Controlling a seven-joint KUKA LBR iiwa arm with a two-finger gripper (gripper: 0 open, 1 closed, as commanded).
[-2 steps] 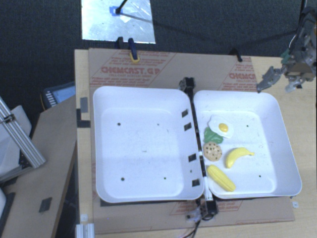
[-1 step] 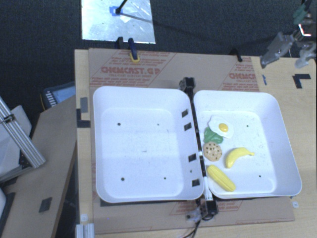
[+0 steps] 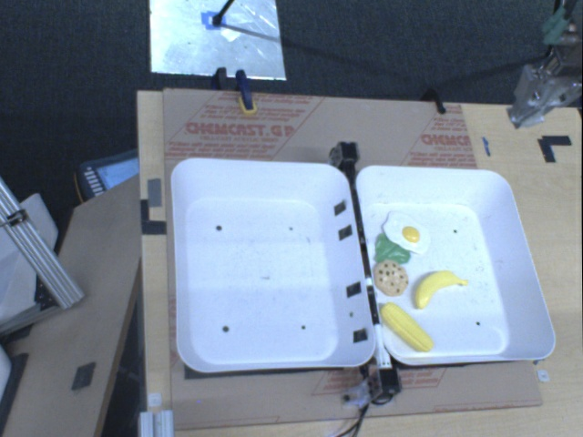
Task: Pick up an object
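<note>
The right bin (image 3: 510, 208) holds a handful of toy foods near its left wall. A fried egg (image 3: 406, 233) lies uppermost, with a green leaf (image 3: 390, 248) just below it. Under those sits a round cookie (image 3: 392, 279). A yellow banana (image 3: 437, 287) lies to the cookie's right, and a yellow corn cob (image 3: 406, 327) rests near the front wall. My gripper (image 3: 541, 96) hangs at the top right of the camera view, above the bench beyond the right bin's far corner and well away from the foods.
The left bin (image 3: 182, 244) stands beside the right one, joined by black clips along the shared wall. A cardboard sheet (image 3: 301, 121) lies under both bins. A shiny metal plate (image 3: 217, 24) sits on the floor at the back left.
</note>
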